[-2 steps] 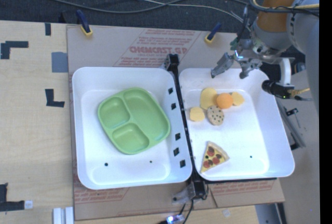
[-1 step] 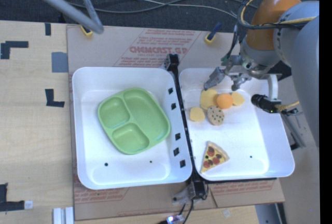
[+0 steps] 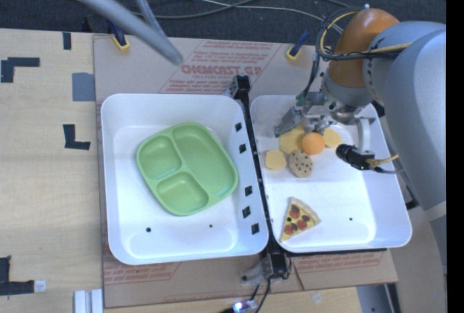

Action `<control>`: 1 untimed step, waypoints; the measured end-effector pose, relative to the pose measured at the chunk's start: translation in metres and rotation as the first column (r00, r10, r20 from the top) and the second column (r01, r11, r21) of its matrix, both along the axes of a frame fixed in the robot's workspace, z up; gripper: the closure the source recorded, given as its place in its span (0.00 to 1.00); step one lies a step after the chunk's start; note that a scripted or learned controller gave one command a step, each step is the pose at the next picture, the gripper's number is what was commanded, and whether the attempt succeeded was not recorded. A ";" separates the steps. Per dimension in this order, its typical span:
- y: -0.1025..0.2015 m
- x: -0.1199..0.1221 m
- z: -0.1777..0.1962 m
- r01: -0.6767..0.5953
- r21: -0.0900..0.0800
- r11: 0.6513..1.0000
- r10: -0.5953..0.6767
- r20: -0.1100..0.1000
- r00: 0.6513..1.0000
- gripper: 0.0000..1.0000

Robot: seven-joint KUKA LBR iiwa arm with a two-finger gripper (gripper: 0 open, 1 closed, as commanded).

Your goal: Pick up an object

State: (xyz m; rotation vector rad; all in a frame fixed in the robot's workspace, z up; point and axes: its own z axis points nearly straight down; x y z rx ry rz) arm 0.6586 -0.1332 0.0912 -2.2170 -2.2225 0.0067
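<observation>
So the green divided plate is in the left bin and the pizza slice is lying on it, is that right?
Not quite. The green divided plate is in the left bin, but the pizza slice isn't on it. The camera view shows the slice lying on the floor of the right bin, near its front edge.

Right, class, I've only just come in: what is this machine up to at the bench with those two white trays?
A grey robot arm with an orange band reaches in from the right and has its gripper low over the right bin, at a cluster of small toy foods: an orange ball, yellow pieces and a brown cookie. A pizza slice lies apart, nearer the front. The left bin holds a green divided plate. Nothing is visibly lifted yet.
</observation>
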 end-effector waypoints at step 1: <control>0.001 0.001 0.014 -0.001 0.000 1.000 0.001 0.003 1.000 1.00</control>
